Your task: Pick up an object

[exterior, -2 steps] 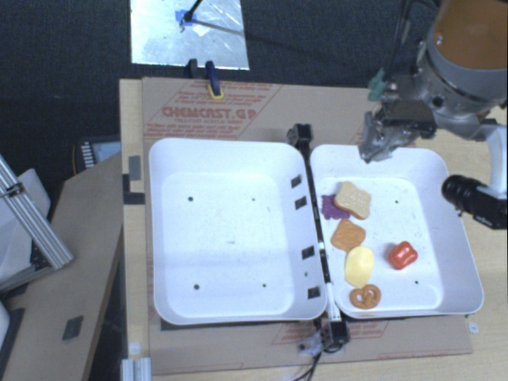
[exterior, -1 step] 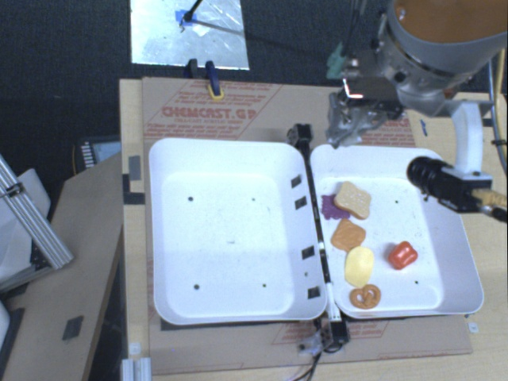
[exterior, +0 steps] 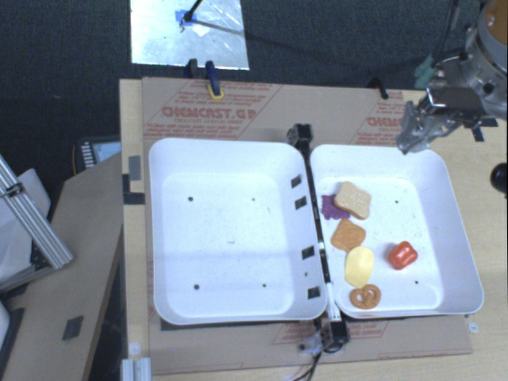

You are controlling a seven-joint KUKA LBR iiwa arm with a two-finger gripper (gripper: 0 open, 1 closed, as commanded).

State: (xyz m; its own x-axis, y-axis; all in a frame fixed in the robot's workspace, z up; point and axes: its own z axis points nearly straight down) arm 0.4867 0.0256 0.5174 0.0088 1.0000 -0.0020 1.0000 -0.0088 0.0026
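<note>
The gripper [exterior: 414, 133] hangs over the far corner of the right bin [exterior: 456, 213], carrying nothing; whether it is spread cannot be told. Toy foods lie untouched near the bin's left wall: bread slice [exterior: 354, 199], yellow lemon [exterior: 359, 266], pretzel [exterior: 365, 296], red pepper [exterior: 402, 255]. The pick appears not yet begun.

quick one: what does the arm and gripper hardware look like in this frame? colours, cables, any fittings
The arm's wrist section is pale grey metal with a rounded housing. Below it sits a darker grey block carrying the gripper, whose two fingers are light grey and slightly glossy. A small teal-green fitting sits on the wrist's side. A thin dark cable runs up behind it. No readable markings at this size.
</note>
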